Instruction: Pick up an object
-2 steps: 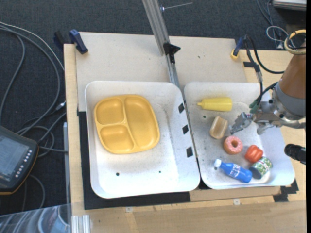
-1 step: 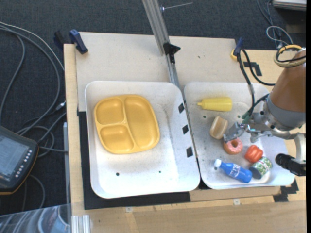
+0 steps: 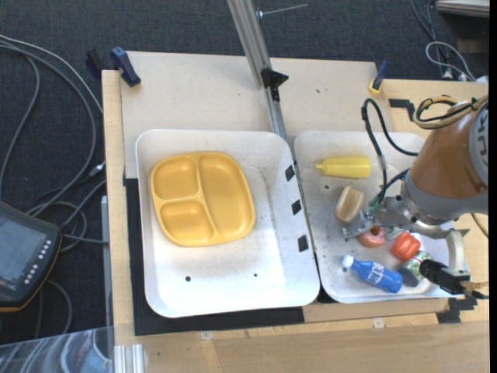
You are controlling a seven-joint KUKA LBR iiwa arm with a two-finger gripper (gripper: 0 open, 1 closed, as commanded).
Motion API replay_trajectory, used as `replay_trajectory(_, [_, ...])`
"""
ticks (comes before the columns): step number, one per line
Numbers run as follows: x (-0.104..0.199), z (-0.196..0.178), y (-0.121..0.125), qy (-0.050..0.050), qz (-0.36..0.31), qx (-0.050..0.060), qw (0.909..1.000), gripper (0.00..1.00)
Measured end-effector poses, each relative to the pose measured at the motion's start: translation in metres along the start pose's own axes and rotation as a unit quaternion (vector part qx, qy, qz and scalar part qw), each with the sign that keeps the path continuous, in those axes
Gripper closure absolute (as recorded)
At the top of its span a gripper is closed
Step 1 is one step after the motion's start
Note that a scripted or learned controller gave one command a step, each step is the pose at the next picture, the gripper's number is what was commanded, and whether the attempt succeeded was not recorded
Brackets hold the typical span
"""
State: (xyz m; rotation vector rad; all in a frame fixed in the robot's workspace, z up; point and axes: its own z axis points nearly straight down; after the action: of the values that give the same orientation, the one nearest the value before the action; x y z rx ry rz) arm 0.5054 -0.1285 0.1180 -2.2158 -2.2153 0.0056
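Pink object [image 3: 373, 238], small, rounded, beneath the hand [image 3: 365, 228].

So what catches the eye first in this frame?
The yellow divided plate sits alone in the left bin. In the right bin lie a yellow bottle, a tan piece, a red item and a blue bottle, with the arm's tool low among them.
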Motion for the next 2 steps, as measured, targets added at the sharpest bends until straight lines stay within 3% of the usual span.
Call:
replay_trajectory(1, [0.0, -0.015, 0.002, -0.001, 0.0, -0.005, 1.0, 1.0])
replay_trajectory(2, [-0.003, -0.059, 0.0, -0.002, -0.001, -0.007, 1.0, 1.0])
